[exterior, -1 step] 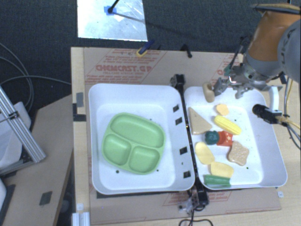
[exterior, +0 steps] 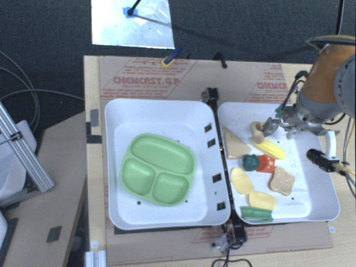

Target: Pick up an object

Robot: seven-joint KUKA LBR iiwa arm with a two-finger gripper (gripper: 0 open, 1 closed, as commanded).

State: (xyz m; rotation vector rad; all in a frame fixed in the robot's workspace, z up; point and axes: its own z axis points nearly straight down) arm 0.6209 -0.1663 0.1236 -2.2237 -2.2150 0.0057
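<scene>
Several toy foods lie in the right bin (exterior: 320,204): a tan wedge (exterior: 236,146), a beige lump (exterior: 257,130), a yellow corn cob (exterior: 270,148), a teal broccoli (exterior: 250,162), a red piece (exterior: 266,163), a toast slice (exterior: 282,181), two yellow slices (exterior: 242,180) (exterior: 261,200) and a green pod (exterior: 256,212). My gripper (exterior: 276,123) hangs low over the bin's far part, just right of the beige lump and above the corn cob. Nothing shows held in it.
A green divided plate (exterior: 158,169) lies in the left bin (exterior: 119,127). A black ridge (exterior: 218,149) separates the two bins. The arm's grey and orange body (exterior: 328,82) covers the right bin's far right corner. A black fitting (exterior: 322,160) sticks out at the right rim.
</scene>
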